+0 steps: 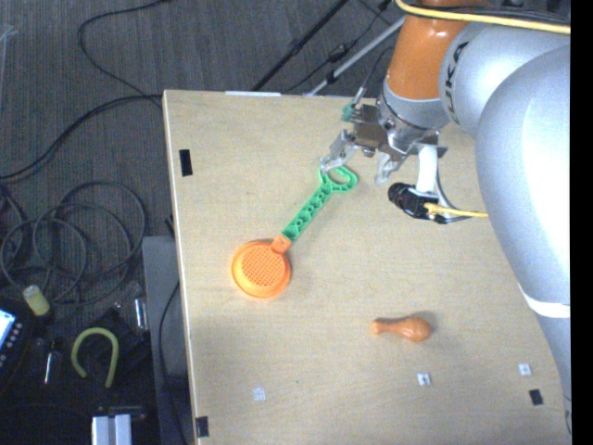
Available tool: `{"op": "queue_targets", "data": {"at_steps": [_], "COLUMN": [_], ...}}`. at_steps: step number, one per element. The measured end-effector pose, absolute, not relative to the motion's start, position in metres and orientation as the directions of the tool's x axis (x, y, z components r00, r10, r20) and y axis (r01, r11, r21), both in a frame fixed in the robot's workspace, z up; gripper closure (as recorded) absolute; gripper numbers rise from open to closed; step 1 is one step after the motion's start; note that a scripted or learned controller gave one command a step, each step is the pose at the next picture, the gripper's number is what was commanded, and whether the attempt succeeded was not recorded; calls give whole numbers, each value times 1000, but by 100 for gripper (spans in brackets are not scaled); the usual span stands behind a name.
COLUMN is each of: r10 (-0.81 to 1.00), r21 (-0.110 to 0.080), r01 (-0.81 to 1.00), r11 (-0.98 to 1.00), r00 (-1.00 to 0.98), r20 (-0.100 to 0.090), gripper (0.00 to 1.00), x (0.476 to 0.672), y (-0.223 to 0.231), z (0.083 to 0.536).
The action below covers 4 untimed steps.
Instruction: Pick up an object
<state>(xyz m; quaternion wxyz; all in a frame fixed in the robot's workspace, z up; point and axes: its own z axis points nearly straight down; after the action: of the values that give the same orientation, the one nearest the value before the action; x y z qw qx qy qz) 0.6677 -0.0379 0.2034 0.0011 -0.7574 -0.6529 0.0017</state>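
The arm [519, 146] occupies the right side of the view: a large grey body with an orange band [426, 54] above the wrist, reaching in over the upper right part of the worktop [371, 378]. A yellow cable [482, 21] loops over the top of the arm.

The worktop is a pale tan board, lit brightly, with small black and white markers near its edges. The floor [74, 63] to the left is dark carpet carrying loose black cables [74, 221].

The strainer [287, 239] lies flat on the worktop near its centre. Its round orange head [260, 269] points toward the lower left; its green perforated handle [310, 209] runs diagonally up to the right and ends in a loop [341, 180].

The gripper [361, 167] hangs at the upper end of that handle. Its two fingers are spread apart, one finger [332, 161] just beside the handle loop, the other to the right. Nothing is seen between them. Whether the left finger touches the loop cannot be determined.

A small orange, pear-shaped object [405, 327] lies on the worktop toward the lower right, well apart from the strainer and the gripper.
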Motion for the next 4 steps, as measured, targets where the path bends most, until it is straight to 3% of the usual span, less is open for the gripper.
{"op": "queue_targets", "data": {"at_steps": [1, 2, 3, 4], "r10": [992, 955, 959, 959], "r21": [-4, -3, 6, 6], "r01": [992, 955, 959, 959], "r11": [127, 295, 284, 282], "r00": [-127, -295, -284, -282], "r20": [0, 2, 0, 0], "gripper": [0, 0, 0, 100], "x": [668, 614, 587, 588], "y": [41, 133, 110, 109], "z": [183, 170, 87, 97]}}
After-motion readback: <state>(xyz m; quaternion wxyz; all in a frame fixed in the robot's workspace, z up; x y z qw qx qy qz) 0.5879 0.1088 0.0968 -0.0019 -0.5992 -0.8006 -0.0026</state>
